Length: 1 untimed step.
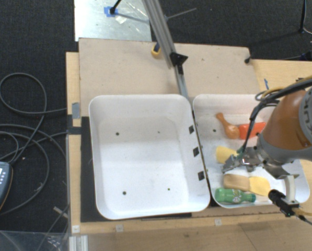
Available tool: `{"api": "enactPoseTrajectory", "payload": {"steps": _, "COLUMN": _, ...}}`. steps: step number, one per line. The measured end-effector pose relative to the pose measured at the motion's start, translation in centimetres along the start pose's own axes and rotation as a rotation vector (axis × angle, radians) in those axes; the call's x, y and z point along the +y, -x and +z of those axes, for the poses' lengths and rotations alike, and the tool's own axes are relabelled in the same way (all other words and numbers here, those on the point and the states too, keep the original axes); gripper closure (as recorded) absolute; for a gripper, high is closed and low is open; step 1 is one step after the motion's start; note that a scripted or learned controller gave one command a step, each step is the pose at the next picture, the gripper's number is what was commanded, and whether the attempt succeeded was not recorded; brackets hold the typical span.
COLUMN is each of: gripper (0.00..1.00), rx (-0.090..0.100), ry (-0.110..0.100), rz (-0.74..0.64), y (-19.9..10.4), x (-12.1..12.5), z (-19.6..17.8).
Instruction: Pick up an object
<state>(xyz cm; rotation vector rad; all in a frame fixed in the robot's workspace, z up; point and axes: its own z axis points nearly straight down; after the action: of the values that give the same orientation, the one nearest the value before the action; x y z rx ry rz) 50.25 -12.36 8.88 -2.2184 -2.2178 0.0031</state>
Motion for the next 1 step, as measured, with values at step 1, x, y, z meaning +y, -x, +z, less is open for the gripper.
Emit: {"api": "enactPoseTrajectory", "payload": {"steps": 1, "gripper": 1.0, "rx": -0.002, "ry": 0.006, "rz": 0.001, "y": 0.07, "x": 0.14, "z": -1.34}}
